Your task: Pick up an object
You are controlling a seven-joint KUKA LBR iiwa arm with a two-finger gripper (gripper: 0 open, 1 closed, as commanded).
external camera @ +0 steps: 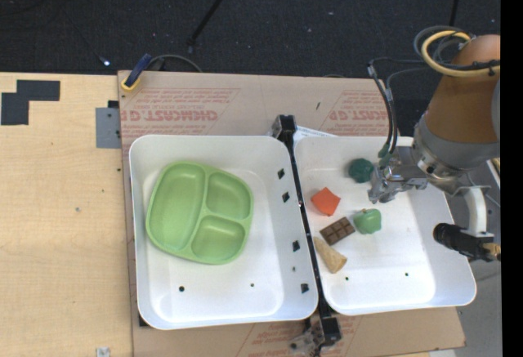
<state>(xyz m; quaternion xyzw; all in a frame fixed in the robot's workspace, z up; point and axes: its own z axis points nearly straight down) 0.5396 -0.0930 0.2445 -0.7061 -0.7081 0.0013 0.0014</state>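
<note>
Two white bins lie side by side. The left bin holds a green divided plate. The right bin holds an orange block, brown bar, tan wedge and two green objects. The gripper hangs at right of centre.

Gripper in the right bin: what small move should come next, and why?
Probably a short shift toward the round bright green object, then down. The gripper hangs just above and beside it, between it and the dark green lump, with nothing seen in its fingers.
</note>
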